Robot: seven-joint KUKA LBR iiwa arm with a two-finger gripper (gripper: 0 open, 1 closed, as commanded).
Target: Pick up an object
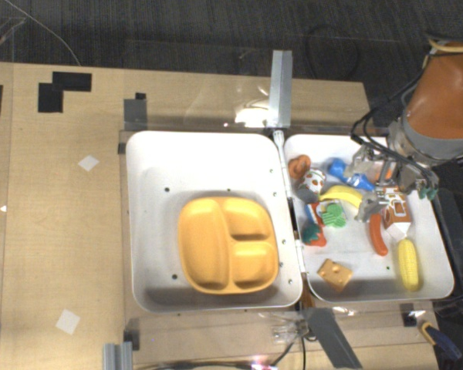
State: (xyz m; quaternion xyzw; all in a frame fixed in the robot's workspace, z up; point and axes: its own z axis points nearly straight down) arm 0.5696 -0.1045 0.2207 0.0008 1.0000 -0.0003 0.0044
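The right bin point(436, 284) holds several toy foods. A yellow banana point(341, 195) lies near the middle, with a blue piece point(347, 174) behind it and a green piece point(332, 215) in front. A red sausage-shaped piece point(378, 236) and a yellow corn cob point(407, 263) lie at the right, and a cheese wedge point(334, 274) sits at the front. My gripper point(376, 201) hangs low over the bin's right half, just right of the banana and above the red piece's upper end. I see nothing clearly held.
The left bin point(150, 168) holds a yellow divided plate point(228, 243). An orange-brown toy point(299, 164) and a small white and red ball point(314, 180) sit by the divider. The arm's orange band point(447, 91) looms over the right bin's back corner.
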